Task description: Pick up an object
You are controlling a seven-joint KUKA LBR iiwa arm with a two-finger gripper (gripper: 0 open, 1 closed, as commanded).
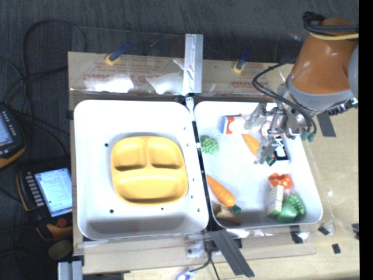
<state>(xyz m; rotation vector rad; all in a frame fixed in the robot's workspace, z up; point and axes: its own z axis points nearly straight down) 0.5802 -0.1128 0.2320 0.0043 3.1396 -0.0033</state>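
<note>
A grey KUKA arm with a glossy orange band (322, 57) above its wrist reaches in from the right, its metal gripper (269, 139) hanging over the upper part of the right bin (312, 182). Whether that claw is released or clenched cannot be told from this angle; nothing is visibly caught in it.

The right bin, a shallow white plastic tub with rounded corners, holds a scatter of toy food. A small orange wedge (250, 143) lies just beside the gripper, on its left. A red-and-white carton (231, 124) sits near the bin's top wall, and a knobbly green broccoli floret (209, 145) rests against the left wall. A smooth, tapered orange carrot (221, 192) lies along the lower left, above a dark brown lump (228, 212) in the corner. At the lower right, a red-orange piece (279, 180), a pale ridged corn cob (275, 199) and a shiny green leafy item (291, 207) crowd together.

The left bin (93, 127) carries a yellow moulded tray (149, 169) divided into three compartments, two small above one wide.
</note>
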